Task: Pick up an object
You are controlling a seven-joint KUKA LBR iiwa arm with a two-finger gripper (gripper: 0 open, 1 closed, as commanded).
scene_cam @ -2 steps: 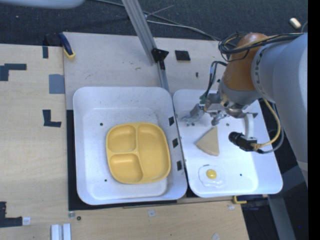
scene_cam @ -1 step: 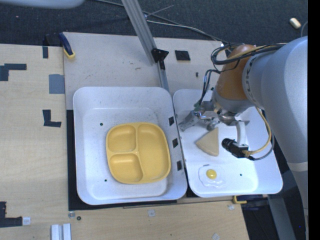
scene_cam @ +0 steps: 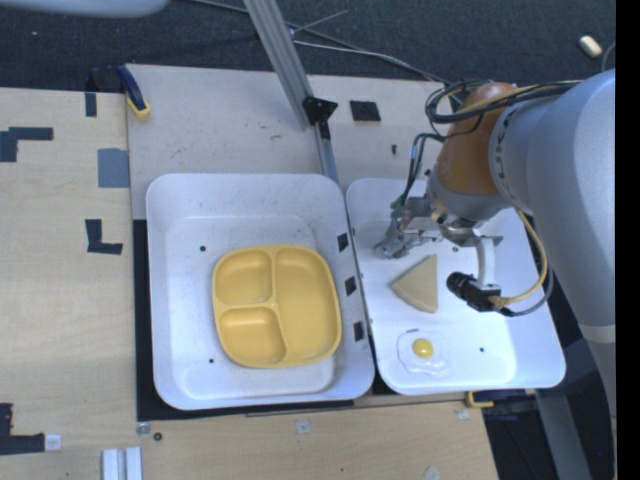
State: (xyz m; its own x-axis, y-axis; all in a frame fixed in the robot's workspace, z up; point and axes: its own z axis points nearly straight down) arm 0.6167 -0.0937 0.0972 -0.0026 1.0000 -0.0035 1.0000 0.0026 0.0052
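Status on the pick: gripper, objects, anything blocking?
Gripper low in right bin, beside tan wedge. Fried egg toy untouched. Yellow tray in left bin. No obstruction.

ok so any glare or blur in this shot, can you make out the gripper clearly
Camera view: even, soft light, no strong glare on the white bins; yellow plate and fried egg look sharp; gripper is small and cluttered by cables, its state unreadable.

My workbench (scene_cam: 60, 298) from above: pale wood marked with dark tape patches (scene_cam: 112, 167), a lighter board (scene_cam: 230, 118) laid across it. Behind lies dark carpet (scene_cam: 420, 8) crossed by thin cables (scene_cam: 330, 33), and a slanting metal post (scene_cam: 285, 53) rises from the board
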